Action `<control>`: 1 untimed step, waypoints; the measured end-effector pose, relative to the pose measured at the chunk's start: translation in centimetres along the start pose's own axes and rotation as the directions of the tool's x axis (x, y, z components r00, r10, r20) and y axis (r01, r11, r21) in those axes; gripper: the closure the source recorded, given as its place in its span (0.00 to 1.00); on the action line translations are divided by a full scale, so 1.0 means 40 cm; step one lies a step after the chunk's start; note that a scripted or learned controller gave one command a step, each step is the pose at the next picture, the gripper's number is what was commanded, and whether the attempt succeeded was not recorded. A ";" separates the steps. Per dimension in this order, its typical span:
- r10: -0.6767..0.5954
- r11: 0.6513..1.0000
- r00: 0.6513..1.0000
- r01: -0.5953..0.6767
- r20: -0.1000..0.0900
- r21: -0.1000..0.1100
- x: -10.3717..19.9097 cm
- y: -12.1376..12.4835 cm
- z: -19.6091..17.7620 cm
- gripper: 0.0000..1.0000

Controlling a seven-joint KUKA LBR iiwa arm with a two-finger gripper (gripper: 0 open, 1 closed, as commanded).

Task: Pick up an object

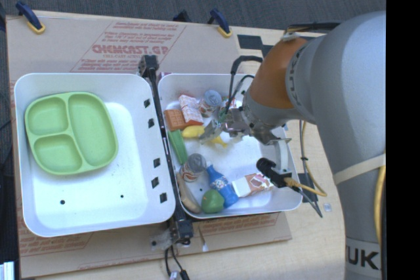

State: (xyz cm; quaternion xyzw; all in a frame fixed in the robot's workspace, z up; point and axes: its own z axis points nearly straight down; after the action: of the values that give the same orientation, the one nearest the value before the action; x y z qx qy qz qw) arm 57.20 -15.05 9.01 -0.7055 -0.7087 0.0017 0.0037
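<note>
**Arm reaches into the crowded right bin**

The gripper (220, 124) sits low in the right bin (282, 203), near its middle. Just left of it lie a yellow piece (191, 132) and an orange block (174, 119), with a green stick (178, 146) beyond them. Nearer the camera from the gripper are a blue bottle (222, 185), a green ball (212, 201) and a small carton (254, 183). Well to the left, the other bin (98, 206) holds a green divided plate (70, 133).
</note>
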 end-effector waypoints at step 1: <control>-0.003 1.000 1.000 0.003 0.001 -0.002 -0.002 0.004 -0.029 1.00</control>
State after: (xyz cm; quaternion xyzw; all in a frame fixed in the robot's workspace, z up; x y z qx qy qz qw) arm 57.35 -15.14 10.18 -0.7043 -0.7098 0.0016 0.0025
